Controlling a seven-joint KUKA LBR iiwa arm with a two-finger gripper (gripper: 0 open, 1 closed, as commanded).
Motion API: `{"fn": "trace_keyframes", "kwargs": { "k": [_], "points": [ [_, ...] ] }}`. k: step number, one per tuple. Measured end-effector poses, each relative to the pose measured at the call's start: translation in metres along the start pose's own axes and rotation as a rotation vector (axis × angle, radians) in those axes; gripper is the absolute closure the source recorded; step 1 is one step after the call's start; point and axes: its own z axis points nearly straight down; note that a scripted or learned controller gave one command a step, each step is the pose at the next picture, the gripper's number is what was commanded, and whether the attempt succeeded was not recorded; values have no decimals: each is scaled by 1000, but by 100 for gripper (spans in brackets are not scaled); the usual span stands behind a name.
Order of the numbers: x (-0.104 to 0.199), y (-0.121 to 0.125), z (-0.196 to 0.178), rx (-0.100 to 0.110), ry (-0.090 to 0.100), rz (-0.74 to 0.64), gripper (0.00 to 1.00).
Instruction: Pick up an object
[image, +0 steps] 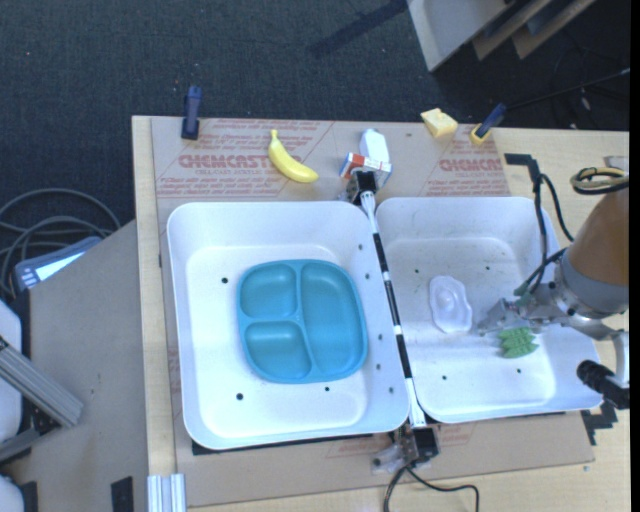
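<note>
Two shallow white bins sit side by side on the bench, which is faced with printed cardboard. The left bin holds a blue divided plate lying flat near its middle, three compartments facing up. The right bin holds two small things: a pale, whitish object left of its centre, and a small green object lying on the bin floor toward the right side, near the pale one but apart from it. The arm reaches in from the right, and its hand is low in the right bin, just above and beside the green object, between it and the pale one. The metal tips are thin and blurred here, so whether the hand is apart or together cannot be told, and nothing can be made out clamped in it; the green object appears to rest on the bin floor. On the cardboard behind the bins lie a yellow banana, a small red and white carton near the join of the bins, a yellow block and a blue clip at the far left edge. Dark cables run along the right bin's far corner.
</note>
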Motion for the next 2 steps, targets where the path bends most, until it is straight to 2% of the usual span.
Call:
{"fn": "trace_keyframes", "kwargs": {
  "k": [1, 2],
  "points": [
    [20, -40, 0, 0, 1, 0, 0],
    [20, -39, -10, -2, 0, 1, 100]
  ]
}}
